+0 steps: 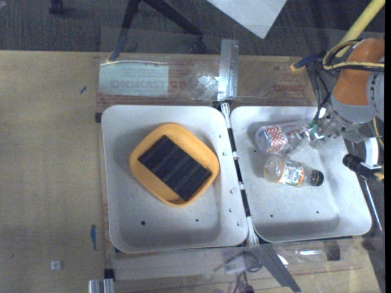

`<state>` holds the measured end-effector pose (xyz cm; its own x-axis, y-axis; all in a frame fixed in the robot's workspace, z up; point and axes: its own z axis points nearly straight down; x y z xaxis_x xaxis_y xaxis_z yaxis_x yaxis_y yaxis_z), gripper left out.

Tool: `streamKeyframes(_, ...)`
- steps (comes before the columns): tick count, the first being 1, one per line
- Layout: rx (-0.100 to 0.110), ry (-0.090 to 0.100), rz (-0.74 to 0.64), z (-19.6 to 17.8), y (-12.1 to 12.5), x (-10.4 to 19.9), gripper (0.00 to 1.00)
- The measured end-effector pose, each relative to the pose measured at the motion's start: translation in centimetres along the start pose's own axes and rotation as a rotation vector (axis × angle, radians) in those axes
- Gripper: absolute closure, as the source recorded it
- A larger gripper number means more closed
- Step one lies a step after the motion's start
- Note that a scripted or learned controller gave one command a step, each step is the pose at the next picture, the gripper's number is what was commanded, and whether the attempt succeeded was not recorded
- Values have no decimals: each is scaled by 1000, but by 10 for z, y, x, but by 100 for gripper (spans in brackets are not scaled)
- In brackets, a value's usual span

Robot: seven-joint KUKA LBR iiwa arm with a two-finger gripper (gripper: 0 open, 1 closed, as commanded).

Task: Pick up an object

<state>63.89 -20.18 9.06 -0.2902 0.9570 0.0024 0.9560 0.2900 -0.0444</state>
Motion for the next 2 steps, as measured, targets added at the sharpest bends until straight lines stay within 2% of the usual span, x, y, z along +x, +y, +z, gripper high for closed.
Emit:
streamKeyframes(1,-40,-11,-254,3,-5,91,0)
streamKeyframes(2,45,27,-331,7,21,75,0)
